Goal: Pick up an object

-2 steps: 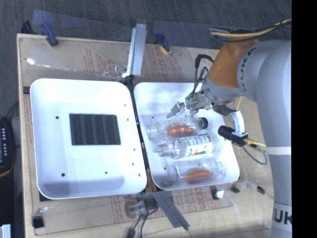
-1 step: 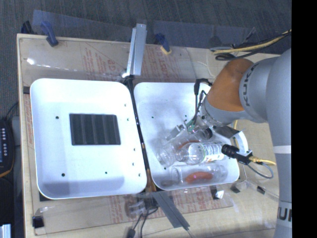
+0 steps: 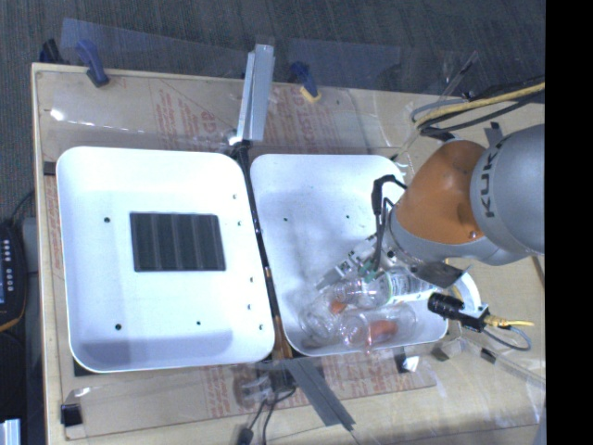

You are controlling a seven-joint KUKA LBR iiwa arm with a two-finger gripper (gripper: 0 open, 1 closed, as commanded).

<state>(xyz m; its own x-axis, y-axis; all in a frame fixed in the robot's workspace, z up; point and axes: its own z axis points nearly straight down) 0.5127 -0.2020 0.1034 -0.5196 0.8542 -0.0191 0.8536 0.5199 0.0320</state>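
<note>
My gripper [image 3: 363, 269] reaches down into the right bin [image 3: 296, 202], low over a heap of clear plastic bottles. One clear bottle [image 3: 345, 297] lies just under and to the left of the gripper, apparently touching it. A second clear bottle with an orange tint [image 3: 378, 328] rests against the bin's front wall. A third bottle with a green label [image 3: 400, 286] lies partly under the wrist. The arm's orange band [image 3: 440, 202] covers the bin's right side.
A dark ribbed rectangular panel [image 3: 177, 241] lies flat in the middle of the left bin [image 3: 93, 184]. A metal bar [image 3: 254, 91] stands behind the divide between the bins. Blue clamps [image 3: 93, 68] hold the bench's far edge.
</note>
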